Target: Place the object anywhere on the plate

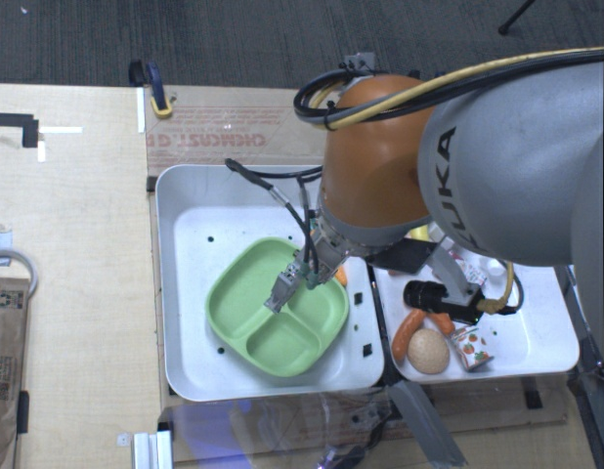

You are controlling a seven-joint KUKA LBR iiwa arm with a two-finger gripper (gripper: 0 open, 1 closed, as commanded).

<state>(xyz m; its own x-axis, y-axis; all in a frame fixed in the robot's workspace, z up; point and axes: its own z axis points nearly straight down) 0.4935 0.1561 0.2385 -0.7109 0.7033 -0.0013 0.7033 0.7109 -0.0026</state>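
Hovering entry: my pincer (pixel 285 289) hangs tilted over the green plate (pixel 238 316), its tip above the point where the plate's dividing ridges meet. At this slant I cannot tell whether the pincer is spread, pressed together, or pinching anything.

Directly beneath the pincer: the plate, three compartments, lying flat in the left bin (pixel 185 262). The largest compartment sits to the pincer's left in this view. The two smaller ones sit below it.

Just right of the pincer, at the plate's rim: a small orange bit (pixel 341 276), half hidden by my wrist. It is possibly the object to be placed, but it is too small to identify. It appears to lie at the rim, not inside a compartment.

Farther right of the pincer, across the wall between the bins: the right bin (pixel 537 345). It holds a carrot (pixel 408 328), with an egg (pixel 429 353) touching the carrot's lower end. A small carton (pixel 473 348) lies just beside the egg, on the side away from the pincer.

Well to the left of the pincer, beyond the left bin: the pale bench (pixel 77 213).
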